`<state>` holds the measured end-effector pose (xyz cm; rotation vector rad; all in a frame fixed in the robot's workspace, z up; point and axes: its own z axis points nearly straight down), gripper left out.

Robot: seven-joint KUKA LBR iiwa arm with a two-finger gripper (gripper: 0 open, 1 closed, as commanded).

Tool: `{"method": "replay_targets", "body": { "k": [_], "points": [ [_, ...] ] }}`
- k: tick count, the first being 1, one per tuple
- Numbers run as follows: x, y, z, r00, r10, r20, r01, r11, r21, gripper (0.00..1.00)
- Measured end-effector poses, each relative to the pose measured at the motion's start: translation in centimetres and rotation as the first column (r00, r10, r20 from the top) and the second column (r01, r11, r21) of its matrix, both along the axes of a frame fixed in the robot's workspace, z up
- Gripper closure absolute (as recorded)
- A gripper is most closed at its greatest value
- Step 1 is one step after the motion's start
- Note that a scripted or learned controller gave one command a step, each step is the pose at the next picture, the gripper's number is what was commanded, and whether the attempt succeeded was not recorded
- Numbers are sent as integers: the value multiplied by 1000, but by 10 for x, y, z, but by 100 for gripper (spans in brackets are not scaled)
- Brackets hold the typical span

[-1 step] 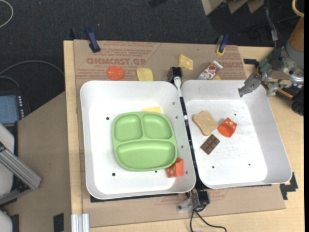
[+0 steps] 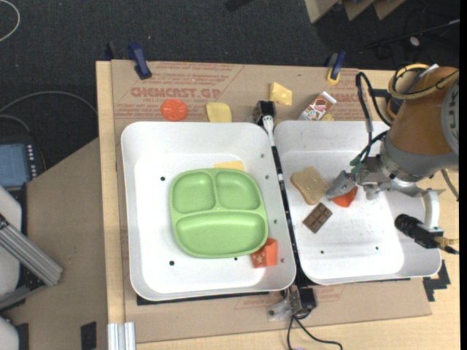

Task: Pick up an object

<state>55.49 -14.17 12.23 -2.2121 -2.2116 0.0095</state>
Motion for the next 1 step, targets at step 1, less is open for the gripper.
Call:
{"method": "replay_targets", "body": {
  "k": [1],
  "points": [
    [1,9,-38,1000,-1,12,1,1000,-4,0]
  ]
}}
